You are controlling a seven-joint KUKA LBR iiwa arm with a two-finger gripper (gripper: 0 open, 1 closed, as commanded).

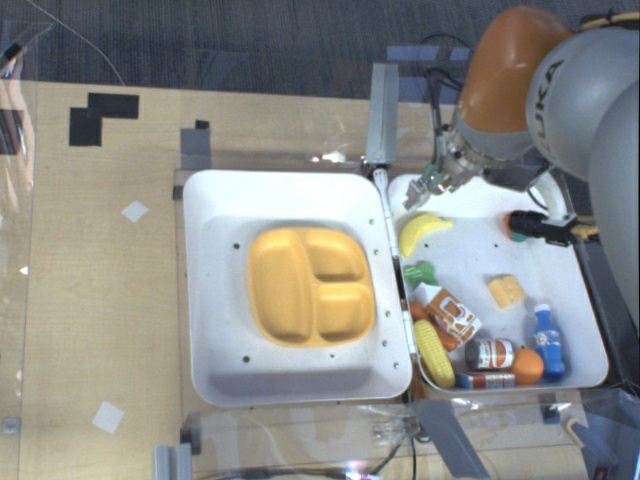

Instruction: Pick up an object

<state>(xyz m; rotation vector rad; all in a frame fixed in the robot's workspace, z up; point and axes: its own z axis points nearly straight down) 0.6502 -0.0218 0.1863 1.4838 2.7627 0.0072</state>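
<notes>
My gripper hangs over the far left corner of the right bin, just above and behind a yellow banana. Nothing shows in its grasp. Along the bin's left and front sides lie a green toy, an orange-and-white box, a corn cob, a can, an orange and a blue bottle. A tan cracker-like block lies alone towards the middle.
The left bin holds a yellow divided plate. A grey metal post stands behind the gap between the bins. The arm's orange band and grey body fill the upper right.
</notes>
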